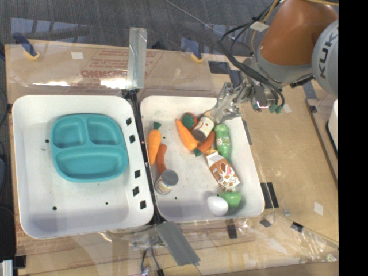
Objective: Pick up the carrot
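Note:
Two carrots lie in the right bin [248, 154]. One carrot [154, 144] lies lengthwise by the bin's left wall, with a brown sausage [162, 156] beside it. The other carrot [186, 134] lies slanted near the middle, its green top toward the back, touching a small brown bottle [202, 127]. My gripper [227, 107] hangs over the bin's back right corner, just right of the bottle and apart from both carrots. It looks open, with nothing between its fingers.
The right bin also holds a green vegetable [222, 141], a small carton [222, 173], a tin can [167, 180], a white egg [217, 204] and a green piece [233, 198]. A teal divided plate [89, 146] sits in the left bin [29, 211].

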`<state>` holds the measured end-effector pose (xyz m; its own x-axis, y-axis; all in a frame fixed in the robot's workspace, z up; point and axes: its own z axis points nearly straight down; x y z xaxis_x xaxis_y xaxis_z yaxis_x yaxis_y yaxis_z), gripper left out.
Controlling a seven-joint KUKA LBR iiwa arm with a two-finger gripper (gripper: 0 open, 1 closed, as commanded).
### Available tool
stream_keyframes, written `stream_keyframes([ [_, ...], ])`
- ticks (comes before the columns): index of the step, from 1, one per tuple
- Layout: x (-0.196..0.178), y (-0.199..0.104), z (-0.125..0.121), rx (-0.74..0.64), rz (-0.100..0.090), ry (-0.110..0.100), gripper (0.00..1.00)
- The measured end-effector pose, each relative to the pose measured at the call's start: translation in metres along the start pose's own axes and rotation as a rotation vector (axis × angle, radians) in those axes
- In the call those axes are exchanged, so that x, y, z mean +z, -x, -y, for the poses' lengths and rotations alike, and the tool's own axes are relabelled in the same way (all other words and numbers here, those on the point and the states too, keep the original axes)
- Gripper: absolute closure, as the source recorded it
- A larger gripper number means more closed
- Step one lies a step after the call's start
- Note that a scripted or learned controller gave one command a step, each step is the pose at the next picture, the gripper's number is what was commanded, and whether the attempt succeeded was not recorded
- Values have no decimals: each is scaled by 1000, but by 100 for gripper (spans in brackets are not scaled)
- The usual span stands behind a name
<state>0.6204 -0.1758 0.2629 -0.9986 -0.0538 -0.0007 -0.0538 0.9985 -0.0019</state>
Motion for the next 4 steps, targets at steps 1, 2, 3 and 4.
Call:
stream_keyframes([
  [1, 59, -89, 30, 4, -7, 3, 100],
  [2, 57, -88, 29, 1, -3, 3, 0],
  [3, 167, -84, -46, -50, -10, 8, 0],
  [4, 146, 17, -38, -60, 3, 2, 0],
])
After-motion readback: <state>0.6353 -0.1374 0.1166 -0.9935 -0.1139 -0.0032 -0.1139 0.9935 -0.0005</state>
